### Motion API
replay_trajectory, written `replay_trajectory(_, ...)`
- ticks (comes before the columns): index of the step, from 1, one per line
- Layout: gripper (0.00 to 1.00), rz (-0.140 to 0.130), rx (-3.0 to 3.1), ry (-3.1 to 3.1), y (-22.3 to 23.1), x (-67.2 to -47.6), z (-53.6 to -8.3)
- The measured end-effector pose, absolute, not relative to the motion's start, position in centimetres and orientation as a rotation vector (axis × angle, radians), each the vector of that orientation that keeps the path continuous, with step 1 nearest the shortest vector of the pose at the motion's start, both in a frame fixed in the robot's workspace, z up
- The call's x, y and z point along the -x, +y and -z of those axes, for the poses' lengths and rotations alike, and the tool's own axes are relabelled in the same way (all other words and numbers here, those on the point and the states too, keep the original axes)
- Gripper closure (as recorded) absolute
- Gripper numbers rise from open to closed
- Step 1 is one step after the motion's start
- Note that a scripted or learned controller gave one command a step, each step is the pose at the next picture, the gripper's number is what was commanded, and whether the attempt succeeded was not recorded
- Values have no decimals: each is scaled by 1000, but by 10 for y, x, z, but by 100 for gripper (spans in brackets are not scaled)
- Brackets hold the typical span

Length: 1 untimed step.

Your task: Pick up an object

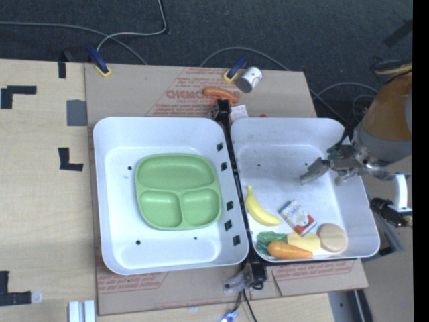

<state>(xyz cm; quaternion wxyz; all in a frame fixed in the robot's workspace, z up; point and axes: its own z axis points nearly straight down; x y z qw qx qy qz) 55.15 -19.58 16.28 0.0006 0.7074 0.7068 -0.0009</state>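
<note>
Place: a robotics lab or test bench.
Bench: a cardboard sheet laid over a wooden top, held by blue-and-yellow clamps.
Floor: dark carpet with loose cables running across it.
Markings: black tape marks stuck on the wood.
Set-up: two white bins clipped side by side, one holding toy food.
Machine: a grey and orange robot arm.

Green divided plate in the white left bin; yellow banana, orange carrot, tan bun, red-and-white carton.
</note>
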Motion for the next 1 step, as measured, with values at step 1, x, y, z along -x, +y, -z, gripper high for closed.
replay_trajectory(1, 0, -5, -2214, 2221, -160, -630, -87)
